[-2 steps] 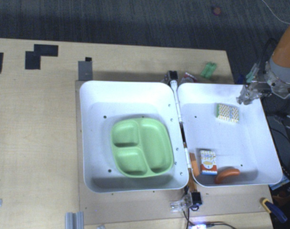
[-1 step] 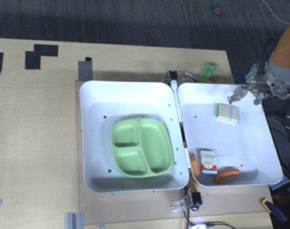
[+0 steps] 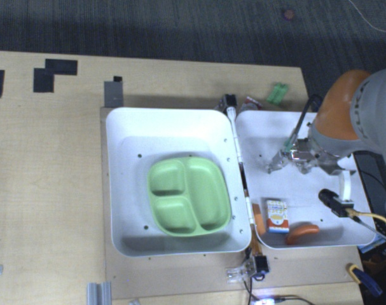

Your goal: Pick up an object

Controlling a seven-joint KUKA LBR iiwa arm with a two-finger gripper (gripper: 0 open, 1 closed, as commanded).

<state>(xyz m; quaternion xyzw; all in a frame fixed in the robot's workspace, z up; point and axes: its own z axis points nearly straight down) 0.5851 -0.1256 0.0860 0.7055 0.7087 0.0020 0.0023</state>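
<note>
On the pale wooden tabletop (image 3: 46, 189) sit 2 shallow white bins. The left bin (image 3: 126, 170), at the centre of the frame, carries a light green plastic tray with 3 compartments (image 3: 188, 194); it looks stiff, light and smooth, and its raised rim would be the likeliest place to pinch it.

The right bin (image 3: 262, 129) holds the smaller candidates along its lower edge: a small white carton with an orange and yellow printed face (image 3: 277, 215), and just to its right an orange-red rounded piece like a toy sausage (image 3: 302, 232), lying flat. The carton seems light and slightly crushable, best taken across its narrow sides; the rounded piece may roll or slip, so a grip across its middle would suit. The carton's print is too small to read.

The jaws (image 3: 283, 161) of the grey arm hang in the upper middle of the right bin, well apart from both items. Nothing shows between them, and whether they are spread or closed cannot be told.
</note>
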